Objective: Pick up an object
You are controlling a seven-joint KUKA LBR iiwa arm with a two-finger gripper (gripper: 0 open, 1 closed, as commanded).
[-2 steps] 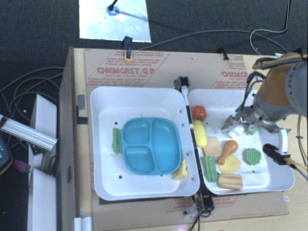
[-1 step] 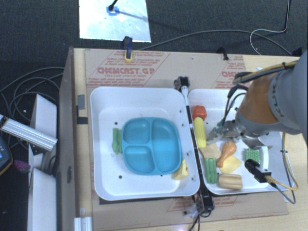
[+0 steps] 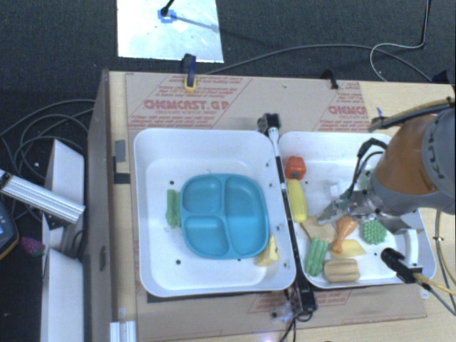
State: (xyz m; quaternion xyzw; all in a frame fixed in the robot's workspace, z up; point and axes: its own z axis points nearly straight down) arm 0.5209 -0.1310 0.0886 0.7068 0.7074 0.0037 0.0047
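The grey arm's two-finger gripper (image 3: pixel 340 210), its finger state impossible to tell, hangs over the right white bin (image 3: pixel 324 157) beside an orange carrot-shaped toy (image 3: pixel 345 230), while red "CHEMCAST GP" lettering (image 3: pixel 185 105) marks the brown bench sheet behind the bins.

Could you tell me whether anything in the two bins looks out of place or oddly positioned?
Two items in the left bin sit off the blue divided plate: a green piece against its left edge and a yellow piece wedged at its lower right corner. The right bin is simply a loose jumble of toy food.
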